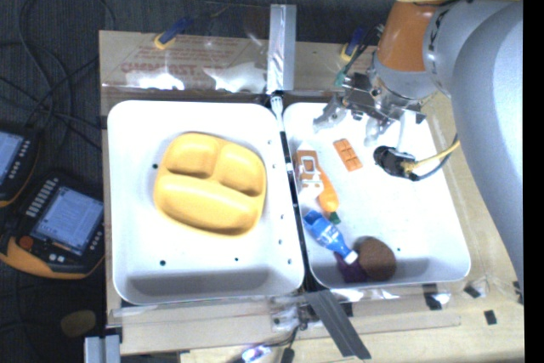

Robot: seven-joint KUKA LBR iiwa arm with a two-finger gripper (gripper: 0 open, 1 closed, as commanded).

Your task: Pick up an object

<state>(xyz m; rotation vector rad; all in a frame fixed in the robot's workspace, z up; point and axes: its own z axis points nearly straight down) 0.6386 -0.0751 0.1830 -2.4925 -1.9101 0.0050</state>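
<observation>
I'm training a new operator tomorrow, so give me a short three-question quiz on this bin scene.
1. True or false: the yellow foam block lies in the left bin.
2. Which lies nearest the end effector? A) brown ball B) orange rectangular piece C) blue bottle
3. Fill in: the blue bottle lies in the ____ bin.

Key: 1 true; 2 B; 3 right, the right bin.

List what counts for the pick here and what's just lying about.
Job:
gripper, open above right bin
orange block beneath it
orange bottle
blue bottle
brown ball

Lying about:
yellow tray in left bin
pendants on floor
</observation>
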